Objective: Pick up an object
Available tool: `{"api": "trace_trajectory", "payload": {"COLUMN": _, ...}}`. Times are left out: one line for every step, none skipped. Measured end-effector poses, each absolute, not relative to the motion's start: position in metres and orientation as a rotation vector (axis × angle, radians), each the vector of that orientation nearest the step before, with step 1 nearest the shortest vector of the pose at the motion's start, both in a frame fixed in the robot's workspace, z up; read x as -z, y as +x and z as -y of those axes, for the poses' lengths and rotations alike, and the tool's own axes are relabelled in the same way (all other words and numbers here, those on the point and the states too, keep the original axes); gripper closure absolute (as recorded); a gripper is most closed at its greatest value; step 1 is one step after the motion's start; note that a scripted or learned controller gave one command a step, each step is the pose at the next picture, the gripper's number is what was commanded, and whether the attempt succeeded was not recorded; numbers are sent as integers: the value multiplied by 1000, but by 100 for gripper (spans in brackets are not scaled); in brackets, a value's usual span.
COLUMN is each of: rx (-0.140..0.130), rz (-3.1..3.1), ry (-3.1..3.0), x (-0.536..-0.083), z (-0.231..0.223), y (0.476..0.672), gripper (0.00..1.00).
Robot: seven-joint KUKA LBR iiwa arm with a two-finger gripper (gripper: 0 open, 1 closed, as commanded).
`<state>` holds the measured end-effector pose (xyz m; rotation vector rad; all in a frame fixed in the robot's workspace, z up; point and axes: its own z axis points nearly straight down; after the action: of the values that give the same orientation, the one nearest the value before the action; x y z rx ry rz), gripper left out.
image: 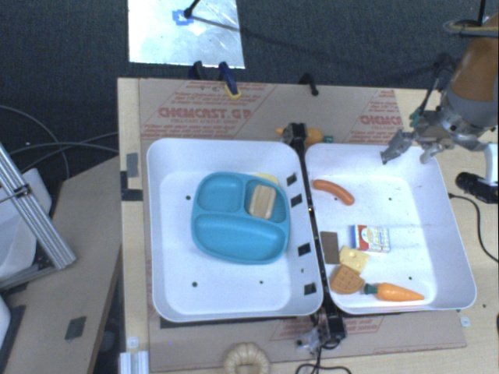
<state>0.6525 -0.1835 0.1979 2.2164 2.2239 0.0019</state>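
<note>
My gripper (pixel 408 152) hangs above the far right corner of the right bin (pixel 437 209), its two fingers spread apart with nothing between them. In that bin lie a sausage (pixel 334 192), a small white carton (pixel 369 238), a brown chocolate bar (pixel 330 248), a cheese wedge (pixel 353 259), a cookie (pixel 345 280) and a carrot (pixel 398 292). The left bin (pixel 168 209) holds a blue divided plate (pixel 234 228) with a slice of bread (pixel 262 202) in one compartment.
The bins rest on a cardboard sheet (pixel 257 107). A yellow object (pixel 312 136) sits behind the divider between them. A pretzel-like ring (pixel 247 358) lies at the front edge. A metal frame (pixel 27 216) and cables stand at the left.
</note>
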Motion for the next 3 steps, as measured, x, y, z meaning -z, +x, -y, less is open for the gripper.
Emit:
{"api": "trace_trajectory", "payload": {"rx": 2, "rz": -2224, "ry": 2220, "x": -151, "z": 185, "y": 644, "gripper": 0}}
{"api": "trace_trajectory", "payload": {"rx": 2, "rz": -2229, "ry": 2215, "x": -94, "z": 181, "y": 652, "gripper": 0}}
{"api": "trace_trajectory", "payload": {"rx": -1, "rz": -2228, "ry": 2212, "x": -85, "z": 180, "y": 653, "gripper": 0}}
